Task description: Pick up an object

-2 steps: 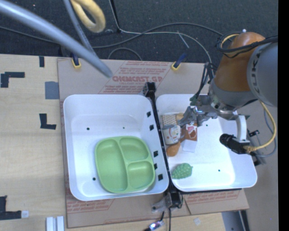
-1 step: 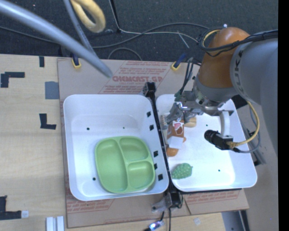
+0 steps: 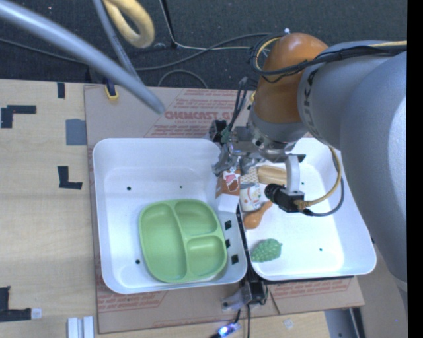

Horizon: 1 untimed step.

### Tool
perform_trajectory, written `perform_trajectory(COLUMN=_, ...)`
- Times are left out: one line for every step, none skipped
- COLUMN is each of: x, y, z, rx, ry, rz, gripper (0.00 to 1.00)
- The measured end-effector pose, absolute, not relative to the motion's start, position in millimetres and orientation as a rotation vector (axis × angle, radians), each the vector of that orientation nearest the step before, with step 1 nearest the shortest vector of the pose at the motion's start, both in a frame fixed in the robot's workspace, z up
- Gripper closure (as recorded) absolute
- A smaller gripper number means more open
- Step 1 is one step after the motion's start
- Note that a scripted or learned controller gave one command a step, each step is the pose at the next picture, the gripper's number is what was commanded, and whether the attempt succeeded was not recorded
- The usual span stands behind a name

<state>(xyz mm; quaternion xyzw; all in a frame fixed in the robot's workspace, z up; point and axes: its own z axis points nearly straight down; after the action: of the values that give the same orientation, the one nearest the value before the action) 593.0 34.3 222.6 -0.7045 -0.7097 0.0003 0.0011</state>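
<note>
The grey arm [image 3: 370,125] runs off the frame's edge at three o'clock, its bulk covering the right bin's [image 3: 344,261] far corner at one o'clock. Beneath the wrist, the gripper [image 3: 246,175] is lost in clutter, its fingers impossible to make out. Small packaged items [image 3: 232,181] under it blur together, labels unreadable. A yellow loop [image 3: 132,20] is cropped at twelve o'clock
</note>
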Motion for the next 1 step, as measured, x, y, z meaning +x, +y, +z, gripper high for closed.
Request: perform_trajectory(x=608.5, y=95.8, z=217.2, rx=-2.211, ry=-2.228, rz=0.000, gripper=1.00)
